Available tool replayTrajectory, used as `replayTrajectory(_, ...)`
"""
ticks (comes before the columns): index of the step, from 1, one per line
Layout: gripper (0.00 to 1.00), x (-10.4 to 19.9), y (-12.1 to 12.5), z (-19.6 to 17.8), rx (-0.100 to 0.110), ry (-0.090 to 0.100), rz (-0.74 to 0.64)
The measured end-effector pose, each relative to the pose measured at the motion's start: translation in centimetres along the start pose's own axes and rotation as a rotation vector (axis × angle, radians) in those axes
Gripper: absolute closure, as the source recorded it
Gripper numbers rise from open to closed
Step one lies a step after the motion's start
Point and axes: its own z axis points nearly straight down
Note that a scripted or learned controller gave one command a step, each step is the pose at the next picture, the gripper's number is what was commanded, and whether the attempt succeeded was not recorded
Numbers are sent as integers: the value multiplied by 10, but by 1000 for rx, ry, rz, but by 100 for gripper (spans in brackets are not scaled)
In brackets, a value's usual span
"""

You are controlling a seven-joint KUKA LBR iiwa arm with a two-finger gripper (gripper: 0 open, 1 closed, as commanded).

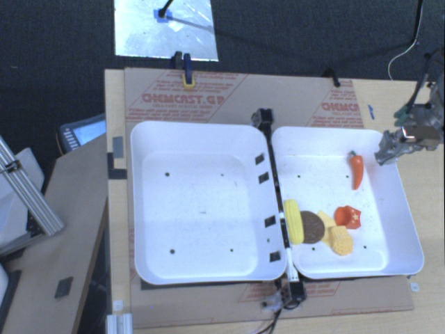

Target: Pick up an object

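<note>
Overall: two shallow white plastic bins sat side by side on the table (229,92), whose top was covered by brown printed cardboard.
Left bin: the left white bin (149,207) lay toward the table's left edge.
Right bin: the right white bin (396,252) lay toward the table's right edge, touching the left bin along a black clipped seam.
Orange pepper: a slim orange toy pepper with a green stem (357,170) lay near the right bin's far right corner.
Corn: a yellow toy corn cob (292,221) lay against the right bin's left wall, near its front.
Brown disc: a dark brown round toy piece (311,227) touched the corn cob's right side.
Red piece: a small red toy pepper chunk (348,216) lay just right of the disc.
Yellow block: a pale yellow textured toy block (340,240) sat just in front of the red chunk.
Tool: the grey tool (389,150) hovered over the right bin's far right rim, near the orange pepper but apart from it; whether its fingers were spread or together could not be told.
</note>
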Motion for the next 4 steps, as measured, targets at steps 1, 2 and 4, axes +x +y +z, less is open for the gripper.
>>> replayTrajectory(1,100,-46,-32,37,0,1,-1)
replayTrajectory(2,100,28,-30,-11,-8,2,-16)
replayTrajectory(4,100,13,-12,57,-4,1,-13)
